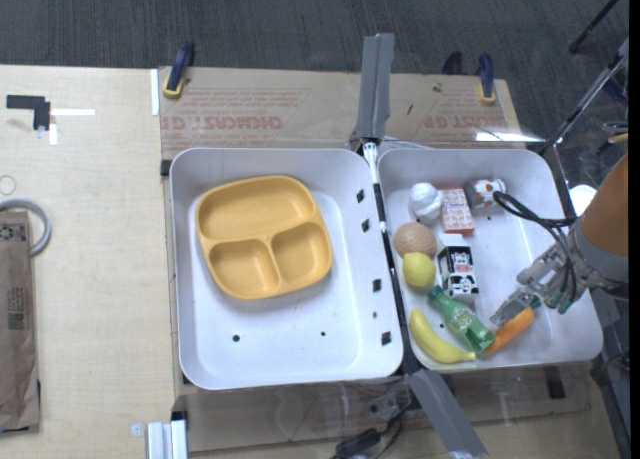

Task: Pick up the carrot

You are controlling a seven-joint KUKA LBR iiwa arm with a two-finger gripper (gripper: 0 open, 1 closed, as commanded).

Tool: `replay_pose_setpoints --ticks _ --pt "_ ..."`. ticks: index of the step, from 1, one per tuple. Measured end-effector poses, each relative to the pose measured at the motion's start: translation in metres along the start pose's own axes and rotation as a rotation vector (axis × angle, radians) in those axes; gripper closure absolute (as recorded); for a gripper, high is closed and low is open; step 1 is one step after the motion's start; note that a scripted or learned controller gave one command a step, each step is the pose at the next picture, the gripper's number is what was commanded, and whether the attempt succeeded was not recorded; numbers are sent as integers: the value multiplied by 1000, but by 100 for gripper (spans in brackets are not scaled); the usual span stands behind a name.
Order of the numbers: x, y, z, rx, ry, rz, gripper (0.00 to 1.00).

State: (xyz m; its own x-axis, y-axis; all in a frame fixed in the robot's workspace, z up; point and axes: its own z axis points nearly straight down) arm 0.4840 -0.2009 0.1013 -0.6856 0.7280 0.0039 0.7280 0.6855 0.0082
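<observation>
- A brown paper bag (14, 317) lies flat far to the left of the yellow plate (263, 235). It has small print on it, too tiny to read.
- The yellow plate sits alone in the left bin (190, 347). It has three sections, all facing up, so it looks ready for food to be put in.
- Behind the plate, brown cardboard (270, 117) is held down by blue and yellow clips (178, 69). Its red writing is upside down and I cannot read it for sure.
- In the right bin (560, 342), to the right of the plate, lie a brown round fruit (414, 239), a lemon (418, 270), a banana (436, 341) and a green bottle (462, 319).
- A small red box (456, 210) and a black and white box (459, 271) lie there too. Their labels are too small to read.
- The carrot (512, 327) lies furthest right of the plate, near the front of the right bin, touching the green bottle's end.
- The gripper (528, 297) sits right at the carrot's top end, low in the bin. I think it is trying to grab it. I cannot tell how it is set, or if it has the carrot.
</observation>
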Motion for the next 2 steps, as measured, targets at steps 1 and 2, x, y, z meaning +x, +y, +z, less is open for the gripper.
replay_pose_setpoints --ticks 1,2 --pt "-1 1 -9 -2 -2 3 100" --pt "-25 0 -89 7 -6 83 100"
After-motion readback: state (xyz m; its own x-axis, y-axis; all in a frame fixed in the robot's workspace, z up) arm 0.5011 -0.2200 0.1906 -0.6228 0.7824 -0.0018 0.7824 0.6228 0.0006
